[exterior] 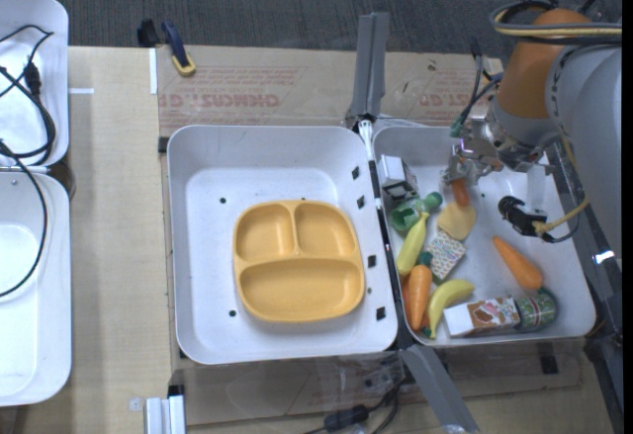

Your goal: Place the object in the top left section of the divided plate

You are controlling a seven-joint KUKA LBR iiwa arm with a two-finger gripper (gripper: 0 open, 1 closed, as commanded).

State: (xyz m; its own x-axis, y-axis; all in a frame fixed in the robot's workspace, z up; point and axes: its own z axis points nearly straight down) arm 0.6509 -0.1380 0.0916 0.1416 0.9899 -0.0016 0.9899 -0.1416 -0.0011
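A yellow divided plate [297,259] lies in the left bin [198,224], with two small sections at the back and one long section in front. Its top left section [265,232] holds nothing. My gripper [463,173] hangs low over the back of the right bin [574,308], right above a small orange toy piece [460,193]. Whether it touches that piece is hidden by the wrist. A pale yellow wedge [457,221] lies just in front of the orange piece.
The right bin holds several toy foods: a green piece [406,217], two bananas [412,242] [447,298], two carrots [417,296] [518,264], a patterned cracker [445,254], a bottle [499,313] and a white box [393,170]. A black cable end [514,210] hangs by the wrist.
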